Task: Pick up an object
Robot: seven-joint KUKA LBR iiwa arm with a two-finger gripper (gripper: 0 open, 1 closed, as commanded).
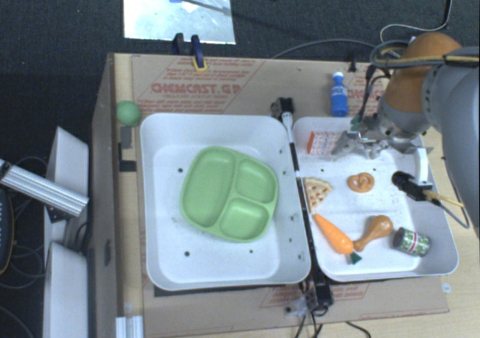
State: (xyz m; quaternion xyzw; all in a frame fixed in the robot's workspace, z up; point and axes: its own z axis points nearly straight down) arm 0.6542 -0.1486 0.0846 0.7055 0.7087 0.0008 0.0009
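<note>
The right bin (442,254) holds several toy foods. A red and white box (320,143) lies at its far left corner, and a pizza slice (316,192) rests by the left wall. A pretzel (361,182) sits mid-bin. Toward the front lie an orange carrot (334,234), a brown drumstick (373,231) and a green can (411,241). My gripper (365,145) hangs low over the bin's far end, just right of the box and above the pretzel. Nothing shows in it.
The left bin (161,254) holds a green divided plate (229,193). A blue bottle (339,94) stands on the bench behind the right bin. A green ball (127,112) sits at the bench's left edge. The arm (442,97) fills the upper right.
</note>
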